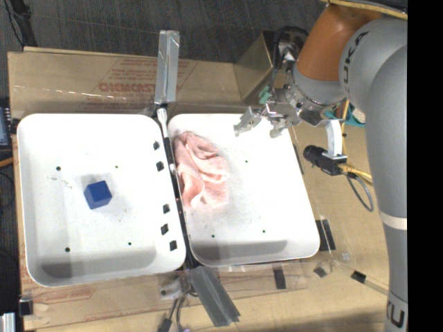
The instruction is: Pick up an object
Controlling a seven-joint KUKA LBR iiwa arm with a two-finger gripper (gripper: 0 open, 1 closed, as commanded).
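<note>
A crumpled pink cloth (200, 169) lies in the right bin (277, 206), against its left wall. A small blue cube (97, 194) sits in the left bin (41, 158), left of its middle. My gripper (261, 124) hangs over the far edge of the right bin, up and to the right of the cloth. Its two pale fingers are spread apart with nothing between them.
A grey metal bar (167, 68) stands upright behind the seam between the bins. Flat cardboard (83, 75) lies under and behind the bins. The grey arm with its orange band (332, 43) fills the right side.
</note>
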